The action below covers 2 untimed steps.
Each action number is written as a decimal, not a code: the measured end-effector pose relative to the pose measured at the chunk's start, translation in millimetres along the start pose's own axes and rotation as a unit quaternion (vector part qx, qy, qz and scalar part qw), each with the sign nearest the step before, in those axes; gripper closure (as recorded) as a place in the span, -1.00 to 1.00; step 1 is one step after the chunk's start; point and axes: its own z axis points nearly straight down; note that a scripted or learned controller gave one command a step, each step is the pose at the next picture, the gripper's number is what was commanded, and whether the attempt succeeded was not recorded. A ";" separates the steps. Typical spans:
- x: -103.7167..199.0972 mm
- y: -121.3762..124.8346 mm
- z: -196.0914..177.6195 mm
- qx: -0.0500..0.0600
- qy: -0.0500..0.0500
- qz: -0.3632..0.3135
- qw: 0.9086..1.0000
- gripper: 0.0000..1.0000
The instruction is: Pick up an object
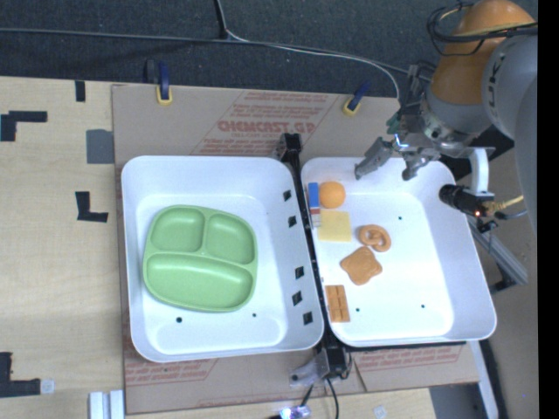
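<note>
Red print on the cardboard sheet (253,120) under the bins reads roughly "CHEWCAST" or similar behind the left bin; the letters are too soft to settle, and a second line beneath it and the red print on the front edge cannot be read. The gripper (386,166) hangs over the back rim of the right bin (454,304), its two fingers spread wide apart with nothing between them. The objects lie in that bin's left half, forward and to the left of the gripper. The orange ball (331,194) is the nearest, near the left fingertip but apart from it. A blue and red item (314,199) stands along the bin's left wall just beside the ball. A pale yellow square block (334,226) lies just in front of the ball. A pretzel-shaped piece (374,236) sits to its right, and a brown toast-like piece (361,265) lies just in front of that. An orange cracker-like strip (337,303) rests farthest forward, near the left wall. The left bin (148,321) holds a green divided plate (200,257) with three compartments. Yellow and blue clamps (163,90) grip the cardboard's back edge.
</note>
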 end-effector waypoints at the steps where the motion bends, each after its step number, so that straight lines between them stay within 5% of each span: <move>1: 1.2 1.0 43.7 0.002 -0.001 0.000 1.000 -1.00; 2: -1.3 4.4 86.7 0.002 0.001 0.000 1.000 -1.00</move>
